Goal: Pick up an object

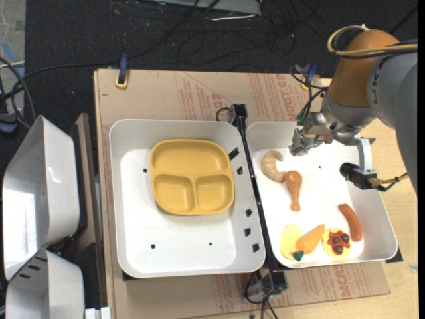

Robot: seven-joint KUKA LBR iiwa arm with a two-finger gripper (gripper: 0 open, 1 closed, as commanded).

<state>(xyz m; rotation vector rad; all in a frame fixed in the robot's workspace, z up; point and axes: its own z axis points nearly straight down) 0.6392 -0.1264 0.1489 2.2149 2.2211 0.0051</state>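
Lowest in frame, along right bin (388,234) front edge: carrot (310,239) overlapping yellow disc (288,239), berry-topped piece (337,240) alongside, sausage (350,221) just right. Mid-bin: drumstick (294,189) touching pale curved piece (269,165). Gripper (299,143) poised at bin's back edge, just beyond curved piece, nothing between fingers (spread cannot be told at this slant). Left bin (129,198): yellow divided plate (192,176). Risks judged: descent between the two touching items, nudging both aside; closing on air; snagging bin wall.
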